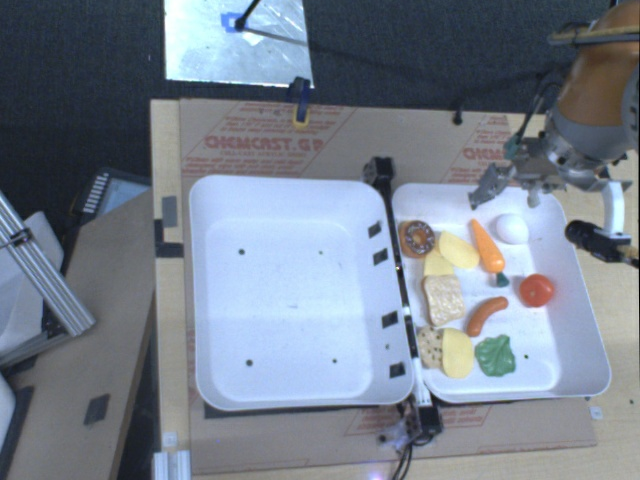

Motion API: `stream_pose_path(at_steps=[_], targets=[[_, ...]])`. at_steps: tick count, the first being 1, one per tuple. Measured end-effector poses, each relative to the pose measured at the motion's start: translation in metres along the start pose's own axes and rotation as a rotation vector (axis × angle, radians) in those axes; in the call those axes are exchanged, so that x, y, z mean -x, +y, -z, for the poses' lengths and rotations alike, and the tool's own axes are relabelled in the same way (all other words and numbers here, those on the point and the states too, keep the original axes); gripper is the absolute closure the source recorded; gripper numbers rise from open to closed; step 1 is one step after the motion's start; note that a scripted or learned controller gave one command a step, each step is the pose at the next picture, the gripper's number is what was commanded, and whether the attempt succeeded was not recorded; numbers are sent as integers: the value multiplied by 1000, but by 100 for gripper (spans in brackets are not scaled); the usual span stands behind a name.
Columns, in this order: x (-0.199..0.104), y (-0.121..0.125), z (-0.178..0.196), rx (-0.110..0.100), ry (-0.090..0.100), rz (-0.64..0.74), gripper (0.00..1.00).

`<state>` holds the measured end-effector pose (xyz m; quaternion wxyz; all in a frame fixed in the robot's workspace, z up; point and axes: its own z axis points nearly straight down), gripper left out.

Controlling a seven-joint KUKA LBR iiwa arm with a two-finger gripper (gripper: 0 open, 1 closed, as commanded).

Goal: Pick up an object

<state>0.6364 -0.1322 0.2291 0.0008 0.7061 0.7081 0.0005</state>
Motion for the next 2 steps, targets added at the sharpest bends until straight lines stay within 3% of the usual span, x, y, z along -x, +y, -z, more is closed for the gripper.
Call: stream_pose_path(at_steps=[1, 2], targets=[[-1, -24, -151, -7, 2, -3, 0], [0, -20, -133, 3, -1, -1, 100]])
